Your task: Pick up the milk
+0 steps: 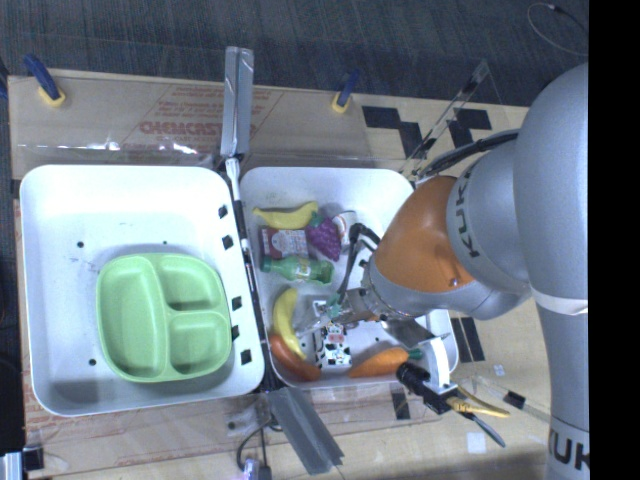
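Fingers: the gripper (338,318) reaches down into the right bin (400,183); it cannot be told from this view whether its fingers are apart or together, since the wrist hides them.
Milk: a small white carton (335,345) with dark and red print lies near the front of the right bin, just below the gripper; contact cannot be confirmed.
Neighbours: a banana (285,320) and a red-orange piece (292,360) lie just left of the carton, a carrot (380,362) just right.
Farther in: another banana (285,214), a red packet (283,242), purple grapes (325,237) and a green bottle (297,269).
Left bin: a green divided plate (165,316) sits in the left bin (60,198).
Risk: the carton is hemmed in, so a closing grip would likely catch the banana or carrot, or tip the carton away.
Writing: "KU" reads on the arm (470,238); red print on the tabletop (180,118) is too faint to read; the carton's print is too small.
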You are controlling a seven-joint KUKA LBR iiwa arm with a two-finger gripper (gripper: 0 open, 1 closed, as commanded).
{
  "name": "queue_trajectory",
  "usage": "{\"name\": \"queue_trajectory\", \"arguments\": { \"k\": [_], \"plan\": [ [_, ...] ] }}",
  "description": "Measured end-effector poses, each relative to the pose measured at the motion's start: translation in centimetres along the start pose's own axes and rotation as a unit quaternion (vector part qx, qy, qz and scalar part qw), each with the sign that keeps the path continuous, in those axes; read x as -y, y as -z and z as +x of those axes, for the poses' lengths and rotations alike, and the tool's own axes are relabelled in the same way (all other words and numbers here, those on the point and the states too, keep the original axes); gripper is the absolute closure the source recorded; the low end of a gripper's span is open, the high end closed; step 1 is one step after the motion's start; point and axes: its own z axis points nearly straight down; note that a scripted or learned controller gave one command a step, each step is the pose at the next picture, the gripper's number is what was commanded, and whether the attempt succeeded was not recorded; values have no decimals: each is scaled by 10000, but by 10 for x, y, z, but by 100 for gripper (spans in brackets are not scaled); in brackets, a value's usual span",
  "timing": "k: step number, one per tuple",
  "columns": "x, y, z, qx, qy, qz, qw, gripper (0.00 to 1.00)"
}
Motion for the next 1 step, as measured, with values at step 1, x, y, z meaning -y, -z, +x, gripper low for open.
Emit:
{"name": "queue_trajectory", "arguments": {
  "k": [1],
  "plan": [
    [0,9,0,-3,26,11,10000,100]
  ]
}}
